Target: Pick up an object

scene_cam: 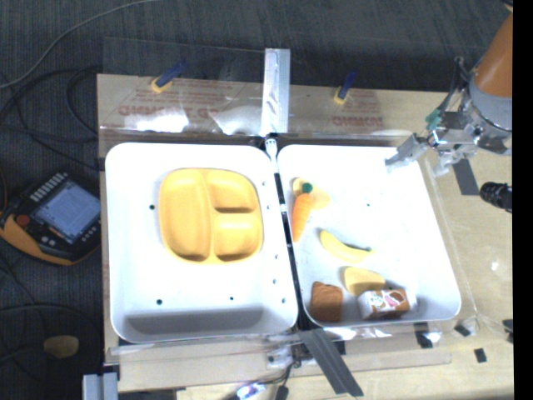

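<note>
While the two-finger gripper (pixel 416 148) hangs with fingers seemingly spread and holding nothing over the right white bin's (pixel 445 248) far corner, the curved yellow plastic banana (pixel 341 245) lies well down-left of it, long axis slanting across.

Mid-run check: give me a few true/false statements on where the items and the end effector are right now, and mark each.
1. The yellow divided tray lies in the left bin. True.
2. The carrot sits on the yellow tray. False: it is in the right bin, near the divider.
3. The end effector is at the right bin's upper right corner. True.
4. The banana is between the end effector's fingers. False: it lies on the bin floor.
</note>
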Available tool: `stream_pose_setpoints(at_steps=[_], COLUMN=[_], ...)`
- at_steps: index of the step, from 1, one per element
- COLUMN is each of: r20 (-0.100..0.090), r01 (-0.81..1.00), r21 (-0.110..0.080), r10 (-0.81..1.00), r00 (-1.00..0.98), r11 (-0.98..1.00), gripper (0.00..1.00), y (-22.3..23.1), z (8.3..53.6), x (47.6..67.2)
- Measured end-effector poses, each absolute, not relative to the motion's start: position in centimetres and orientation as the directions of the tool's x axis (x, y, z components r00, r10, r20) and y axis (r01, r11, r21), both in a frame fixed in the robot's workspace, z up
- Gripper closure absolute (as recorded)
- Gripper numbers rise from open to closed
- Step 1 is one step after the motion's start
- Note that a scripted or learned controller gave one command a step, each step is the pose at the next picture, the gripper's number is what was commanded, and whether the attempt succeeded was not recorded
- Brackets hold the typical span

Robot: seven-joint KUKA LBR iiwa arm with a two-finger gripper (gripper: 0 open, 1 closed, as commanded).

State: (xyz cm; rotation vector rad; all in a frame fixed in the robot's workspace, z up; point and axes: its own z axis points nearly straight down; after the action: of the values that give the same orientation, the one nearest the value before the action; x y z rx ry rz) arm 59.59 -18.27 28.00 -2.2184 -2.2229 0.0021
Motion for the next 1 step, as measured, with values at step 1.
stream_pose_setpoints(at_steps=[1], r20=[0.001], r01=[0.996], r21=[-0.003], r10=[0.996], r00=[-0.093], r11=[0.093], gripper=[0.00], y=[-11.61], z=[13.34], x=[54.41])
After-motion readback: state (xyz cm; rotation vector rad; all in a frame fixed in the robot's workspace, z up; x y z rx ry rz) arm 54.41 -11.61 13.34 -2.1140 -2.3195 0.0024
